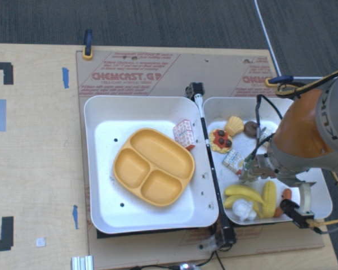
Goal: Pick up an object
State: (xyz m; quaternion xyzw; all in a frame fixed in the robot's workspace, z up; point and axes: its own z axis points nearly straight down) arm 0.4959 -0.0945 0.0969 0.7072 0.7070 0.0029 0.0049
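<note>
From the camera view, 2 white bins sit side by side on the bench. The left bin (96,151) holds a yellow plate with 3 sections (153,166) in its middle. A small red and white packet (183,133) lies near that bin's right edge, just beside the plate's top right rim.

The right bin (327,204) holds the toy food. Near its top edge sit a small yellow piece (234,125) and a brown round thing (250,129). A little red and yellow pizza (220,140) lies by the left edge. A small white packet (232,161) lies a bit lower. Along the bottom edge lie a banana (243,194), a white lumpy thing (243,209), a corn cob (268,198) and a small orange piece (286,194).

The arm (301,134) reaches in from the right and hangs over the middle of the right bin. The gripper (251,171) points down, low in the bin. I cannot tell if it is open or closed, and nothing can be seen held in it.

The white packet is the closest thing. It lies just to the left of the gripper and a bit toward the top edge. The banana is just below it, toward the bottom edge, with its long side running left to right. I think the pick is not done yet.
</note>
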